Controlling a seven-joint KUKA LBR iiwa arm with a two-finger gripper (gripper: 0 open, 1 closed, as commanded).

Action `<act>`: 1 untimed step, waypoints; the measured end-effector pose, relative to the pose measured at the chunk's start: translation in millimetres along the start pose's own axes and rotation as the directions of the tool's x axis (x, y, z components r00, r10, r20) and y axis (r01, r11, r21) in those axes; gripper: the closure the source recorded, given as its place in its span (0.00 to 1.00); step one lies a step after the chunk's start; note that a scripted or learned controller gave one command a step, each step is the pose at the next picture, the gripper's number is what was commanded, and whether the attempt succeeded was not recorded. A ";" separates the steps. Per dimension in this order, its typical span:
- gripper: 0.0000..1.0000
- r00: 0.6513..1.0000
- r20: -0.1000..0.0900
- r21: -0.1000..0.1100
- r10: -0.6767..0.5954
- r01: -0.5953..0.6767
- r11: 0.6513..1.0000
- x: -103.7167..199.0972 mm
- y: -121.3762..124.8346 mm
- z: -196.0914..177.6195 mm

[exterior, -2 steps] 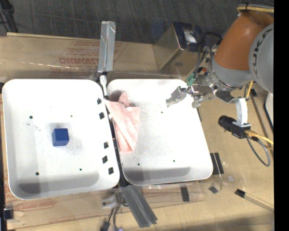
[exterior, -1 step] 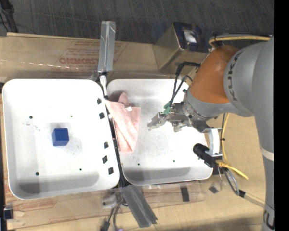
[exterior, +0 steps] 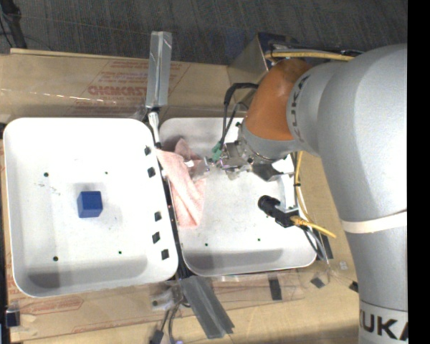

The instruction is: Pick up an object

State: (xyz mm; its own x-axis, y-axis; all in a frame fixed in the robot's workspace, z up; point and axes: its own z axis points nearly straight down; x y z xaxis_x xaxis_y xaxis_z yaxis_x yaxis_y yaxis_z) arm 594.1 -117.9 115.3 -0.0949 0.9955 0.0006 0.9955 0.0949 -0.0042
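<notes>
Robot lab: KUKA arm (exterior: 358, 156), white bins (exterior: 29, 149), bench.

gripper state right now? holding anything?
Claw: cannot be told if open or closed. It sits at the pink cloth in the right bin; no grasp visible.

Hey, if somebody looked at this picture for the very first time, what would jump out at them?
The big grey KUKA arm with its orange band dominates the right side, reaching over the right bin. Its end effector hangs beside a crumpled pink cloth lying along that bin's left wall. In the left bin, a small blue cube sits alone left of the middle.
</notes>
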 end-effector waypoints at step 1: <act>0.00 0.985 0.003 -0.004 -0.174 0.175 0.985 14.5 63.1 20.9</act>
State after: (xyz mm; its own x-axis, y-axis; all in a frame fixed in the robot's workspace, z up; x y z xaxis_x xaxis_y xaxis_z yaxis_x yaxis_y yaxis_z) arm 655.5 -97.5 94.1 -0.2671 0.9637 -0.0014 0.9637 0.2671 -0.0001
